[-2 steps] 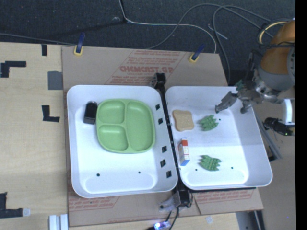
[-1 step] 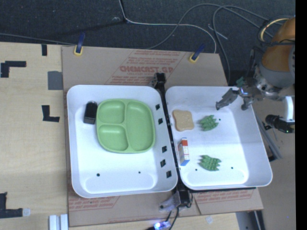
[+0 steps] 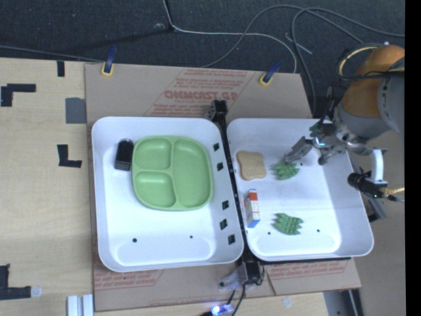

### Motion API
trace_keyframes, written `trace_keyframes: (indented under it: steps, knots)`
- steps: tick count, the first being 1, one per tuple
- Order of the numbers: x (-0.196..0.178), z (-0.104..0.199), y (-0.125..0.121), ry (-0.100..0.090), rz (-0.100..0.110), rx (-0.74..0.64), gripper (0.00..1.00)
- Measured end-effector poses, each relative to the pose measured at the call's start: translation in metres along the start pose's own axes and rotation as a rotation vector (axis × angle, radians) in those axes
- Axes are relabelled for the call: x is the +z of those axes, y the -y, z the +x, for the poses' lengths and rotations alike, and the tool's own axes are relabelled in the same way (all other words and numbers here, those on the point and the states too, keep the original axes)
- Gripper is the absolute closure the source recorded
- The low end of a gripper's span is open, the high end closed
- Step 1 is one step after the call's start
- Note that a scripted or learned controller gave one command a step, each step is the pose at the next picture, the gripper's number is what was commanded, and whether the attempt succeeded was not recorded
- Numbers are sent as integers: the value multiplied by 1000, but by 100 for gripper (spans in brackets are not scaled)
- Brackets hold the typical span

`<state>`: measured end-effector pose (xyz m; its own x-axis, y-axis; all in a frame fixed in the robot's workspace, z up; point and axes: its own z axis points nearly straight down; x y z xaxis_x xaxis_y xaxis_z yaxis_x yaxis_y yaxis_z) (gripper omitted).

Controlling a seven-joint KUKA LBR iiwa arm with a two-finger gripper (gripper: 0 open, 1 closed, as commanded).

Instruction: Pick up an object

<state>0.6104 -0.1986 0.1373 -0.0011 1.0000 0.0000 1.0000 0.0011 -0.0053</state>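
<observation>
Two white bins, and our gripper (image 3: 294,155) in the right one.
We see its fingers spread open, touching a green leafy piece (image 3: 286,171).

A dark grey carpet (image 3: 79,12) covers the floor at the top of the view, and thin light cables (image 3: 217,35) run over it in loops. Below it lies a pale wooden bench top (image 3: 39,196) with black tape marks (image 3: 66,157) and one grey square (image 3: 75,109) on its left part. A sheet of brown cardboard (image 3: 191,91) with red printed letters lies on the bench, held at its far edge by two clamps (image 3: 108,63) with blue and yellow parts.
</observation>
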Motion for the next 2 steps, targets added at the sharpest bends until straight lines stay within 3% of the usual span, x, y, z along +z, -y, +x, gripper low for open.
trace_keyframes:
  steps: [1, 2]
  knots:
    - [50, 0, -1, 1, -7, 1, 0]
    - [32, 2, -6, 1, -20, -3, 100]
